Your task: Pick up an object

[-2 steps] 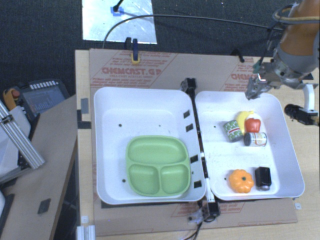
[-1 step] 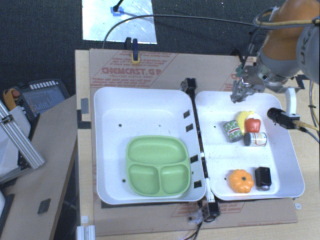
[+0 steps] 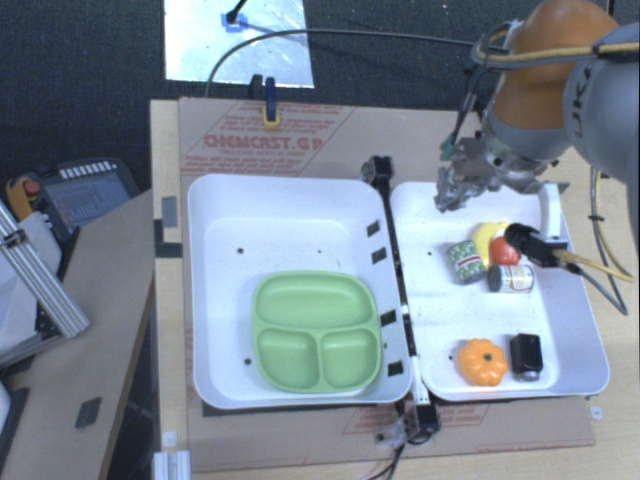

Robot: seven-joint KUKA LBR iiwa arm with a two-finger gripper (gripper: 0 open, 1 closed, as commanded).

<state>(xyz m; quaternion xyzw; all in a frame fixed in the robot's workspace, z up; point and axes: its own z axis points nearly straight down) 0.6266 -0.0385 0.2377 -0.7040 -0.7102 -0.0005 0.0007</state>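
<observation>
My gripper (image 3: 450, 196) hangs over the back of the right bin (image 3: 425, 298), up and to the left of a cluster of small objects. That cluster holds a green-patterned can (image 3: 463, 261), a yellow piece (image 3: 487, 235), a red piece (image 3: 504, 251) and a white can with a red label (image 3: 513, 278). Near the bin's front lie an orange pumpkin (image 3: 481, 361) and a small black block (image 3: 526, 355). Nothing shows between the gripper's tips, and from this angle their spacing is unclear.
The left bin (image 3: 215, 268) holds a green three-compartment tray (image 3: 314, 330). A black divider (image 3: 392, 268) runs between the bins. A cable (image 3: 590, 268) trails along the right bin's right side. Equipment sits off the bench at left.
</observation>
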